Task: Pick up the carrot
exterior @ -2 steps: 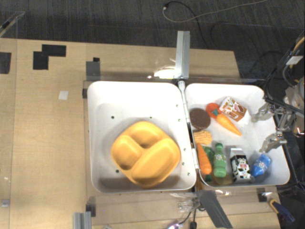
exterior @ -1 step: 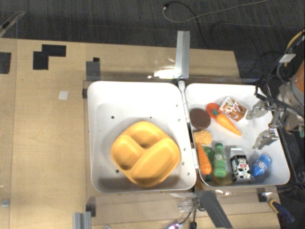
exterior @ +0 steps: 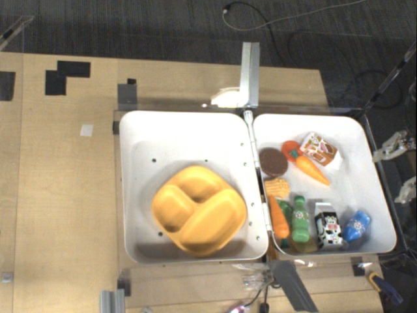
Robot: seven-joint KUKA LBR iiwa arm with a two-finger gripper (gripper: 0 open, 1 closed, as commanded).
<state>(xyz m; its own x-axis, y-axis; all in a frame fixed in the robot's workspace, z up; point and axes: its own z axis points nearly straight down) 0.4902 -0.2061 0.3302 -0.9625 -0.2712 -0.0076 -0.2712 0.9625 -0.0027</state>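
Observation:
An orange carrot (exterior: 312,169) lies slantwise in the upper middle of the right bin (exterior: 355,130), between a red tomato (exterior: 290,150) and a small red-and-white carton (exterior: 318,150). A second carrot-like piece with a green top (exterior: 280,219) lies along the bin's left wall near the front. My gripper (exterior: 399,168) is at the view's right edge, outside the right bin and well right of the carrot. Its two pale fingers (exterior: 391,146) point left and stand open with nothing between them.
The right bin also holds a brown disc (exterior: 273,162), a yellow corn piece (exterior: 276,187), a green bottle (exterior: 300,219), a black-and-white carton (exterior: 329,228) and a blue item (exterior: 357,225). A yellow divided plate (exterior: 199,208) sits in the left bin (exterior: 143,135).

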